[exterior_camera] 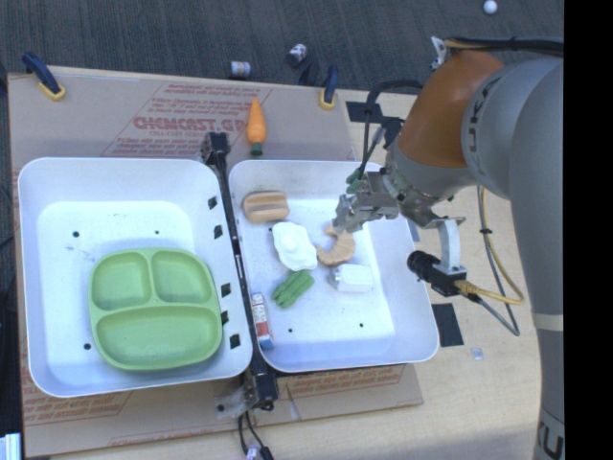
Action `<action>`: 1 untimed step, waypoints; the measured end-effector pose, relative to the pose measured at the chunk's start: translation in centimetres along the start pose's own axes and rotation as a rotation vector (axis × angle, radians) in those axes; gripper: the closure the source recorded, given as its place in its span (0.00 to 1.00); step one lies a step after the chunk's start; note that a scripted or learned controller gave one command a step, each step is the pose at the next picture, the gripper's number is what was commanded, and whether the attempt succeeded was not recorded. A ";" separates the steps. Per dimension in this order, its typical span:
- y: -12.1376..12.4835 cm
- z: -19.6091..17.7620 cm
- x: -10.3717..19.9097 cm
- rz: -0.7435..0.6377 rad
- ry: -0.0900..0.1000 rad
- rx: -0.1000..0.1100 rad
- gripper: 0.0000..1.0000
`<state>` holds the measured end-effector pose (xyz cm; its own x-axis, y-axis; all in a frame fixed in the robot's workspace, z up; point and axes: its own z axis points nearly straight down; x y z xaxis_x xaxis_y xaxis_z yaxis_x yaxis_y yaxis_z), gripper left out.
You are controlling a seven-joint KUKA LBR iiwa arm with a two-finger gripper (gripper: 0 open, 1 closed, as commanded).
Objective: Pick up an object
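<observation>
low in the right bin [407,338], a small tube [260,317] lies along the left wall, with a green pod [292,287] just beside it. farther up sit a white block [354,277], a tan cookie [337,249], a white lump [293,245] and a bun [265,205]. jaws [347,215] hang low over the cookie's upper edge; whether they are wide or narrow i cannot tell, and nothing shows between them. left bin [38,209] holds a green tray [153,307]. on the table beyond the bins lies a carrot [256,125].
</observation>
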<state>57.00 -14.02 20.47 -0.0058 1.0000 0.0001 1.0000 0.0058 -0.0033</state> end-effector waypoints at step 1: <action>-9.2 -2.2 0.4 -0.001 -0.001 0.000 1.00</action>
<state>47.83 -13.69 22.71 -0.0064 1.0000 -0.0005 1.0000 0.0064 -0.0029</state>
